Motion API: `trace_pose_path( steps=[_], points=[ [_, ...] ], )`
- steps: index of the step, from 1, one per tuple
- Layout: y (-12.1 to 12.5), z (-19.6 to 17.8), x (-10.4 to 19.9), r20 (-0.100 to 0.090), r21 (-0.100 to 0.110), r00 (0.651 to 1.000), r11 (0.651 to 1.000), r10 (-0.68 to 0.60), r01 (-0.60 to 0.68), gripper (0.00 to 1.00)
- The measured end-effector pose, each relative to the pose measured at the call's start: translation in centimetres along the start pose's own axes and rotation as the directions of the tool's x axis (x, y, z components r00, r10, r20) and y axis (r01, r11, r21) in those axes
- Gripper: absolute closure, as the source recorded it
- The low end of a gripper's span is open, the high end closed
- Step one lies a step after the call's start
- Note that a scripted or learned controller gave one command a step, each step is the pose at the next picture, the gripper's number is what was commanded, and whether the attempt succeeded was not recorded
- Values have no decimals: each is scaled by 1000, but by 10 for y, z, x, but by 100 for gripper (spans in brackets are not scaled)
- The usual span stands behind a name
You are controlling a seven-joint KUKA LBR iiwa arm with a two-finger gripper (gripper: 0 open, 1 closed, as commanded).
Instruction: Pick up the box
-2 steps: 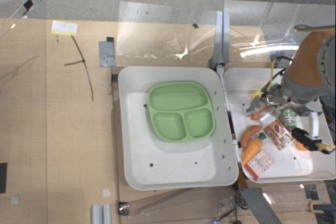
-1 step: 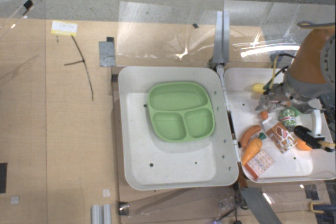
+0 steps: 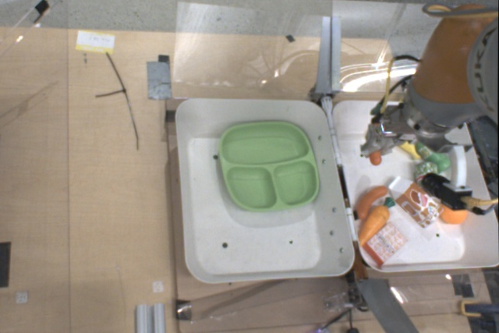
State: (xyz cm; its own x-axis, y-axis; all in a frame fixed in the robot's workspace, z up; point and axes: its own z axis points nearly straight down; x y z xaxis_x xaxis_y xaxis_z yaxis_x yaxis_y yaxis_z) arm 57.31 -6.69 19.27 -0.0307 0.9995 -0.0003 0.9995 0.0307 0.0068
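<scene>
Box (image 3: 387, 242) is lying flat at the right bin's (image 3: 351, 168) front-left corner, just beside the carrot (image 3: 373, 221); claw (image 3: 377, 140) is hovering well behind it, finger state unclear.

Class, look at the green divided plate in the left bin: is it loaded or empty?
Empty. The green three-compartment plastic plate lies flat in the left white bin, and all three compartments show bare green bottoms.

Two white bins (image 3: 195, 246), one green plate (image 3: 269, 165), one carrot (image 3: 373, 220), two boxes (image 3: 387, 242).
</scene>
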Motion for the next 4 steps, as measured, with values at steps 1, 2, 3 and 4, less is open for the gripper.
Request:
trace_pose_path(
  steps=[1, 2, 3, 4],
  points=[
    [-47, 83, -44, 1, 1, 997, 997, -78, 78, 100],
    [-18, 0, 14, 0, 0, 939, 939, -343, 343, 100],
    [-17, -62, 71, 1, -2, 878, 878, -479, 479, 100],
    [-3, -68, 67, 0, -2, 953, 953, -304, 304, 100]
  ],
)
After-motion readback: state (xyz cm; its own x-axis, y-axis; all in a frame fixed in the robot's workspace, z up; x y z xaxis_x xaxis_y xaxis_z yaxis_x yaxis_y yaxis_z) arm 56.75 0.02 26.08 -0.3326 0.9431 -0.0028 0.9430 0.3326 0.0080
